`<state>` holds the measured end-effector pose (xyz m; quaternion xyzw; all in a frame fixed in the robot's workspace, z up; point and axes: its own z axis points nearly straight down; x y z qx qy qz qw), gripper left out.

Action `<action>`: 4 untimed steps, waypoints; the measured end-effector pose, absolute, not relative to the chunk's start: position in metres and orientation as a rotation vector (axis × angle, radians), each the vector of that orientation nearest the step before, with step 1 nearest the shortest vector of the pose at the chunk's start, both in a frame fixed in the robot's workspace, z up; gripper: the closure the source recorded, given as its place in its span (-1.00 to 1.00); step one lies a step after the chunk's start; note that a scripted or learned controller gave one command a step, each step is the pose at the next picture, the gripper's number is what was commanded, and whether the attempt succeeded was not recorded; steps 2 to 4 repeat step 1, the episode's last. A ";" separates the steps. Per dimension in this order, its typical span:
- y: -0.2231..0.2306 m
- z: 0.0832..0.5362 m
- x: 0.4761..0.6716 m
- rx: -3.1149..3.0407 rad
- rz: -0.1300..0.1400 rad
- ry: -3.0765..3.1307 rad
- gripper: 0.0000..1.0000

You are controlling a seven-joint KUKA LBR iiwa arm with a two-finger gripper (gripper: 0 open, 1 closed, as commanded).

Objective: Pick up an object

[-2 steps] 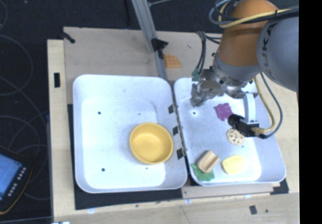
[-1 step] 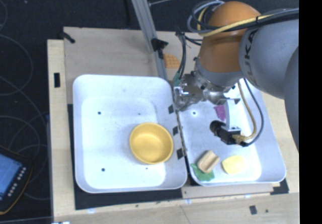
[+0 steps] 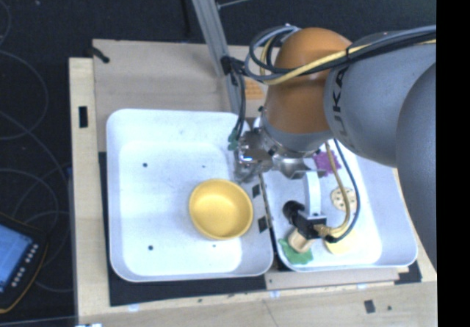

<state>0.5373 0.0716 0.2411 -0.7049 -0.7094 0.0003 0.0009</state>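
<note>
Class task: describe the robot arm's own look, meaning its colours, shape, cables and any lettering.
The arm is bulky, rounded and grey, with an orange band above the wrist. Black and yellow cables loop over it. Dark lettering marks the grey casing. The gripper is small, metallic and dark.

A pale wooden desk [image 3: 84,171] is sitting on a dark floor [image 3: 44,9], where thin cables [image 3: 18,142] are trailing. A metal rail [image 3: 209,24] is slanting upward, and a blue-lit screen [image 3: 15,259] is glowing at lower left.
</note>
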 end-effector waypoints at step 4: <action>0.070 0.241 0.539 -2.221 -0.003 -2.222 -1.00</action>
